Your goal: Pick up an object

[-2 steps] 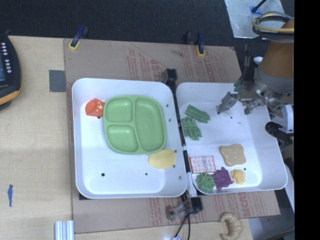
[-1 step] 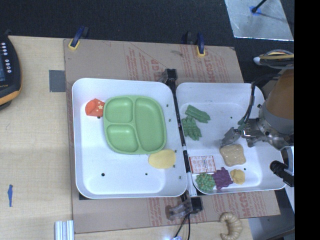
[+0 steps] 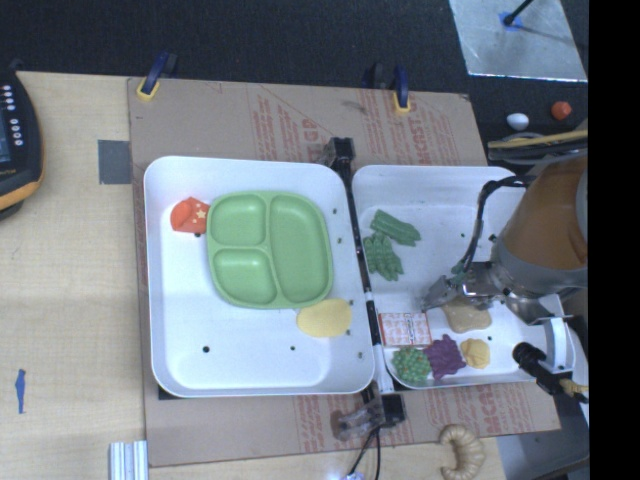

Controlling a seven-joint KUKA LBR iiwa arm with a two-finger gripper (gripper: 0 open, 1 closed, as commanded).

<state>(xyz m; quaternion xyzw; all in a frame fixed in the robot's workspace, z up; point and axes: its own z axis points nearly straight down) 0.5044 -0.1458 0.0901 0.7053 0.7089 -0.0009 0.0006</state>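
1. I see the hand (image 3: 452, 293) low in the right bin (image 3: 440, 183), at the right of the frame, just above a tan bread-like piece (image 3: 467, 317). Whether it is spread or pressed together I cannot tell from this angle.
2. The tan piece lies with its long axis roughly left to right, near the bin's lower right, just beside the hand.
3. Below it lie a purple cluster (image 3: 444, 354), a small yellow piece (image 3: 476, 352), a green round item (image 3: 411, 365) and a printed red-and-white card (image 3: 404, 328), all near the bin's lower edge.
4. Two green leafy pieces (image 3: 388, 242) sit in the upper middle of the right bin, the upper one pointing toward the lower right.
5. The left bin (image 3: 180, 358) carries a green divided plate (image 3: 270, 248); a red item (image 3: 188, 215) touches its upper left, and a yellow lemon-like piece (image 3: 325, 318) sits at its lower right, long axis near horizontal.
6. Both bins rest on a cardboard sheet (image 3: 290, 118) clipped to the pale wooden desk (image 3: 60, 298).
7. A handheld controller (image 3: 15, 143) lies at the far left; dark floor fills the top of the frame.
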